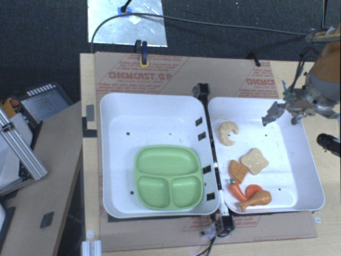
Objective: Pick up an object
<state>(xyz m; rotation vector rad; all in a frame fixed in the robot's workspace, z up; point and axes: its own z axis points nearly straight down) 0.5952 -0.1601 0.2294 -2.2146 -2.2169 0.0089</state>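
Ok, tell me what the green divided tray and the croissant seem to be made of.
Green divided tray: probably moulded plastic; uniform pale green, rounded compartment walls, soft matte sheen. Croissant: looks like a toy, likely plastic or rubber; smooth, even cream surface with moulded ridges, no flaky crust. The view is too coarse to settle which.

smooth glossy plastic green tray (168, 183) in matt white bin (122, 143).
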